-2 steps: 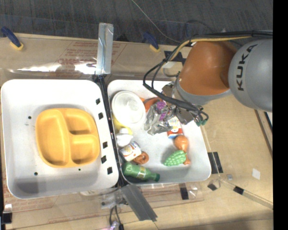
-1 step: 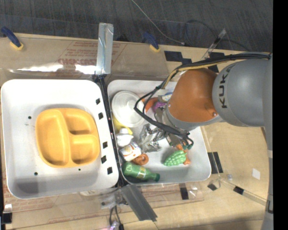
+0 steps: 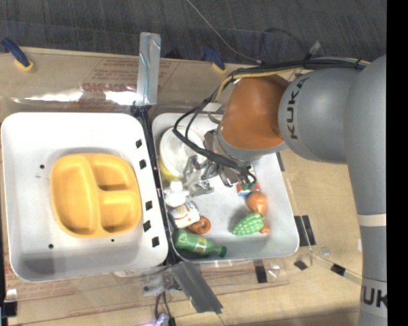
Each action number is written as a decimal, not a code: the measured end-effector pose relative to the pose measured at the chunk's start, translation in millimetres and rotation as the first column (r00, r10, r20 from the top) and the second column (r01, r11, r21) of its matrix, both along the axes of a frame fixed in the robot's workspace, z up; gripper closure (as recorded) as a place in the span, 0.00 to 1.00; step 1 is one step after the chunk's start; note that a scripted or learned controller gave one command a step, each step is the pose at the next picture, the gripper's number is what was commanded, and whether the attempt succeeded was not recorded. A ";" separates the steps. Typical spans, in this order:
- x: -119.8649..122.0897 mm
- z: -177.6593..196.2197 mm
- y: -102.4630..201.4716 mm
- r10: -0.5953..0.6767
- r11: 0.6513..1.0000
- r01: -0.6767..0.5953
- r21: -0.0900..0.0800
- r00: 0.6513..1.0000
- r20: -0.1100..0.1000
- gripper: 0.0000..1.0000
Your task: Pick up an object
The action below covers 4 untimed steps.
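Gripper (image 3: 198,176) down in right bin (image 3: 285,240), above small toys; grip state impossible to tell.

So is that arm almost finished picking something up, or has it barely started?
Done: the arm has reached into the right bin, with its gripper low among the toys. In hand: nothing I can confirm; a grasp can't be made out from this angle. Left: the green bottle, green corn-like toy and orange toy lie on the bin floor, and the yellow tray sits in the left bin.
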<state>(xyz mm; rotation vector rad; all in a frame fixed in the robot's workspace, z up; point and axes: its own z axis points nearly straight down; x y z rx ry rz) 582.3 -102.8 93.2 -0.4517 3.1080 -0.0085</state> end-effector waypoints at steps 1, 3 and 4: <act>30.6 116.5 -36.2 -0.024 1.000 0.024 0.002 1.000 0.010 1.00; 40.9 182.6 -9.6 -0.397 0.918 0.397 0.006 0.918 0.002 1.00; 50.5 117.8 -52.1 0.166 0.986 -0.166 0.006 0.986 -0.003 1.00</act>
